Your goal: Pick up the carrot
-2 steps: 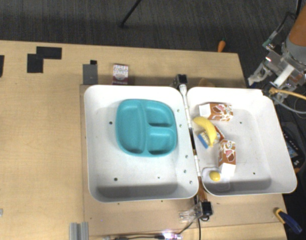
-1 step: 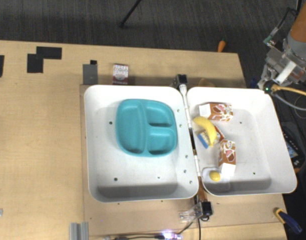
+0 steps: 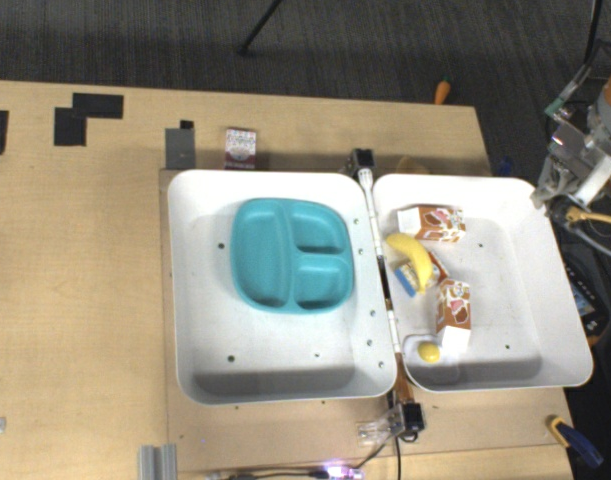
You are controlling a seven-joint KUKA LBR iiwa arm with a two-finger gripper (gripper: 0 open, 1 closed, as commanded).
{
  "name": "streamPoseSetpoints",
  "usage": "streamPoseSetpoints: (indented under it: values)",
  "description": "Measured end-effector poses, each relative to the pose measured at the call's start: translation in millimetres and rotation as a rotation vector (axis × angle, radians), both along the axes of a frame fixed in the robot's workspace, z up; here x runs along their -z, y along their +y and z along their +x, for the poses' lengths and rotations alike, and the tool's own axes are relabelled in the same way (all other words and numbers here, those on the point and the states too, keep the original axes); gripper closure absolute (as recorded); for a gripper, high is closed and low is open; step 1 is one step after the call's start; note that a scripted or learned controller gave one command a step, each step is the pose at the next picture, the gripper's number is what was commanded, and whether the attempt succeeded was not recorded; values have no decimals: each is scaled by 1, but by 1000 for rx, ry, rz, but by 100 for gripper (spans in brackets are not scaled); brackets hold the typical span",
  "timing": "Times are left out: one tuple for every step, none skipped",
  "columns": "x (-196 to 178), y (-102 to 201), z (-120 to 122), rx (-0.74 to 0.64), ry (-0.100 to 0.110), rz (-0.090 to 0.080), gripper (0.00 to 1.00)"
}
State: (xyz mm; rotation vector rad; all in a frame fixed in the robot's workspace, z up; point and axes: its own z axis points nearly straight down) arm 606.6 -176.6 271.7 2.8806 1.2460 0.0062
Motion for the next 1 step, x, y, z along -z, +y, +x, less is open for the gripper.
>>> streamPoseSetpoints:
  values:
    - [-88,-9,-48,-301,-4,-5,100]
